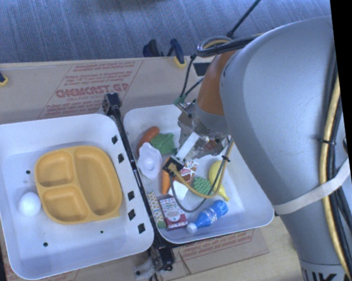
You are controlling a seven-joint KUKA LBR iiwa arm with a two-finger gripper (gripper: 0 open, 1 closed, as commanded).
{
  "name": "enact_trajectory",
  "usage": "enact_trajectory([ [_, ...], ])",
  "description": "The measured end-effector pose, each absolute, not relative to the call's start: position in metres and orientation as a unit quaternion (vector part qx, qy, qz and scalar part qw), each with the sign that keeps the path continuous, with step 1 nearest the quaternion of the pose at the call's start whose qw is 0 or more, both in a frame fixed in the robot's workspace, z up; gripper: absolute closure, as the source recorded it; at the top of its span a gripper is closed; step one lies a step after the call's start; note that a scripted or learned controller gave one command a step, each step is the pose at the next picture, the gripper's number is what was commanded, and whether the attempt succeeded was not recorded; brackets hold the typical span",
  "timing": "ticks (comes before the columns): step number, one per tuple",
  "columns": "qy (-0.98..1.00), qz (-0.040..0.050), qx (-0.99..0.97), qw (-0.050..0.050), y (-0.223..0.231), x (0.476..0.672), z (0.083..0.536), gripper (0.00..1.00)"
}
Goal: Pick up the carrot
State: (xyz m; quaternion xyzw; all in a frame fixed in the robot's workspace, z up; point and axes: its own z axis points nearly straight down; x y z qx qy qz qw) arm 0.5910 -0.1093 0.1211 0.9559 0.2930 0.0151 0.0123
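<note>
The orange carrot (pixel 148 135) lies slantwise in the upper left of the right bin (pixel 249 191), its inner end beside a green leafy piece (pixel 163 142). A second slim orange piece (pixel 165 182) shows lower down, at the left edge of the pile. My gripper (pixel 189 169) hangs low over the middle of the right bin, to the right of and below the carrot and just right of the slim orange piece. The wrist hides its tips, and I see nothing held.
Around the gripper lie a white lump (pixel 149 162), a yellow banana (pixel 217 176), a green patterned piece (pixel 202 185), a red carton (pixel 172 212) and a blue bottle (pixel 209 216). The left bin (pixel 14 245) holds a yellow divided tray (pixel 77 182) and a white ball (pixel 29 203).
</note>
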Motion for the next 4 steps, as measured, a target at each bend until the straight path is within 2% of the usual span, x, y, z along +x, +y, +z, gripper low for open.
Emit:
enact_trajectory([
  [1, 0.177, -0.0018, 0.984, -0.002, -0.075, 0.546, 0.241, 1.0],
  [2, 0.165, -0.0037, 0.986, -0.003, -0.092, 0.487, 0.126, 1.0],
  [3, 0.166, -0.0024, 0.986, -0.002, -0.092, 0.487, 0.127, 0.0],
  [4, 0.201, -0.0019, 0.98, -0.002, -0.031, 0.569, 0.191, 0.0],
])
